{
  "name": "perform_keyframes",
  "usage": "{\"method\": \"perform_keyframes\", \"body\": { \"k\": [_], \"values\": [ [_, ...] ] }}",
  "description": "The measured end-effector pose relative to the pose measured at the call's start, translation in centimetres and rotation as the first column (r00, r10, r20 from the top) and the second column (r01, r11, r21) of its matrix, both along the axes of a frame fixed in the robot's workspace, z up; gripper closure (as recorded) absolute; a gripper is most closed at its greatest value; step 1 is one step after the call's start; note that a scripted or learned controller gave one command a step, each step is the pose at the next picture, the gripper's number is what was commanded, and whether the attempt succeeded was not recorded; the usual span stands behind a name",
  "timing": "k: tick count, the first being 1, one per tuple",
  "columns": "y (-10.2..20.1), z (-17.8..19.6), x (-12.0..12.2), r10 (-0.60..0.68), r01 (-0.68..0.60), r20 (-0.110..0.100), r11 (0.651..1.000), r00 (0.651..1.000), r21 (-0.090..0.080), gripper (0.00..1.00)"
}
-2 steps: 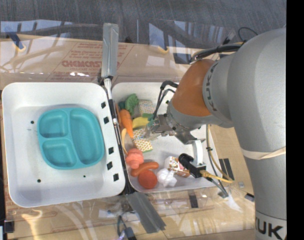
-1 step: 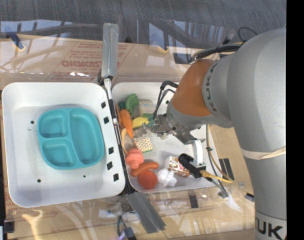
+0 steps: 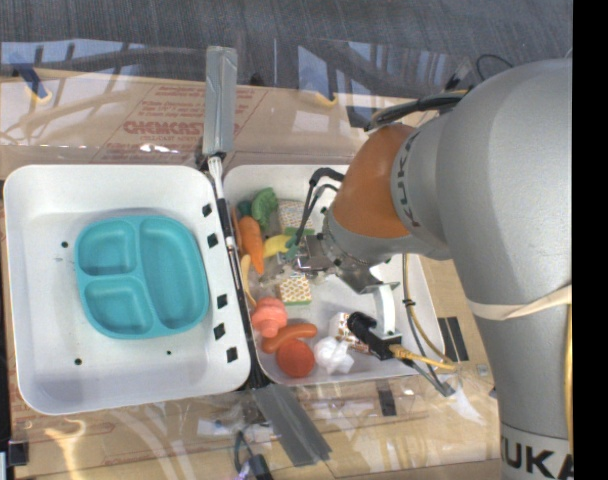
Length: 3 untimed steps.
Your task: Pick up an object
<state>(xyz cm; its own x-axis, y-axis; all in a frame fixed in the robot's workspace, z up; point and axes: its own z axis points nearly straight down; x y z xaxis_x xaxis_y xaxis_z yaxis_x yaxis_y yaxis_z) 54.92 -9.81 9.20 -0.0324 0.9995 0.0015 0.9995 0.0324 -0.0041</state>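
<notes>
You see two white bins side by side on the worktop [image 3: 104, 128]. The left bin [image 3: 34, 268] holds a teal divided plate [image 3: 141, 273] with three compartments, lying flat near the bin's middle.

The right bin [image 3: 419, 308] holds the loose objects for picking. Along its left wall you find an orange carrot [image 3: 250, 242] lying lengthwise, with a green leafy piece [image 3: 263, 206] just above it and a yellow piece [image 3: 276, 245] touching its right side. A small waffle-patterned square [image 3: 295, 289] lies near the bin's middle. Lower down, a pink round piece [image 3: 269, 315] sits beside a reddish sausage shape [image 3: 288, 334], and a red tomato [image 3: 295, 359] rests near the bottom wall. A crumpled white object [image 3: 333, 354] lies just right of the tomato.

The arm [image 3: 484, 188] reaches in from the right (its orange band [image 3: 374, 193] hangs over the upper part of the right bin). The pincer [image 3: 306, 258] sits low over the bin, near the yellow piece and above the waffle square. You cannot tell whether it is apart or together, because the wrist hides it. No object is visibly held.
</notes>
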Motion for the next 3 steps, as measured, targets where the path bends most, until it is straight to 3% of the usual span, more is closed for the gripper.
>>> {"method": "perform_keyframes", "body": {
  "k": [1,2,3],
  "values": [
    [-3.3,0.0,-7.3,0.308,-0.308,0.002,0.951,0.951,0.001,0.00],
    [-3.2,0.9,-7.2,0.312,-0.312,0.003,0.950,0.950,0.000,1.00],
    [-0.3,12.0,-2.0,0.164,-0.164,0.005,0.986,0.986,-0.001,1.00]
  ]
}}
